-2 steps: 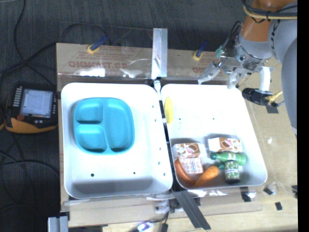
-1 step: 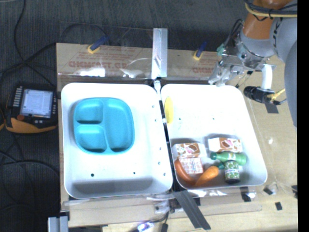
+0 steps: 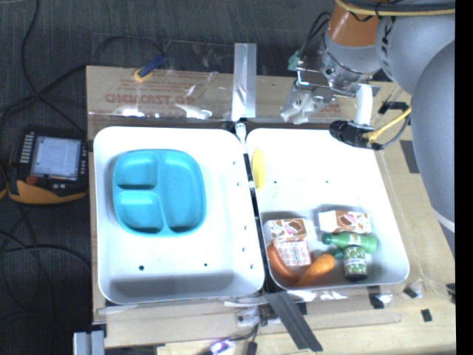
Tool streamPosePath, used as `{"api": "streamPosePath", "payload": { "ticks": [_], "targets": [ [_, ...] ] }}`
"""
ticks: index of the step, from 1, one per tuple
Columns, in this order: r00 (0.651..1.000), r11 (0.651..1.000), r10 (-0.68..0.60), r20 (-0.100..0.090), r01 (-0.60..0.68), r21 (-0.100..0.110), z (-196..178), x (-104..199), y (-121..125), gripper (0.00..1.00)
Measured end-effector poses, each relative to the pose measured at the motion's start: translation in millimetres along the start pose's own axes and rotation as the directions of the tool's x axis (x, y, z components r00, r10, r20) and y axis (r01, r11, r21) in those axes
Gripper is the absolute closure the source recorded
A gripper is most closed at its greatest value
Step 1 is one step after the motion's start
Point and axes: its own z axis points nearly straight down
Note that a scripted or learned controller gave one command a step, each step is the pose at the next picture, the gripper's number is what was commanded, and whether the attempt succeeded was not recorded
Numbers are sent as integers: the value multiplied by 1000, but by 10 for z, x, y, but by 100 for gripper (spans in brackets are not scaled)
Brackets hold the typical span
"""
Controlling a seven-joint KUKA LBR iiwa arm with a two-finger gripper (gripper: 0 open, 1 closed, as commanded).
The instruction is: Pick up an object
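The left bin holds a blue divided tray; the right bin holds a banana, snack packs, a carrot and a green bottle. The end effector hovers beyond the right bin's far rim, nothing between its fingers; spread or closed, I cannot tell. Judged so, picking has not begun.

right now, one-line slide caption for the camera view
Gripper poised above the right bin's far edge; carrot, green bottle and snack packs inside; blue divided tray in left bin.
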Motion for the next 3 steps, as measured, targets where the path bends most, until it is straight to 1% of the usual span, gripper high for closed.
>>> {"api": "streamPosePath", "payload": {
  "ticks": [1,2,3],
  "targets": [
    [999,999,37,3,-37,1,315,90,-193,100],
    [956,956,293,0,-293,3,315,-27,-922,100],
    [925,925,381,3,-381,3,700,-581,-1026,100]
  ]
}}
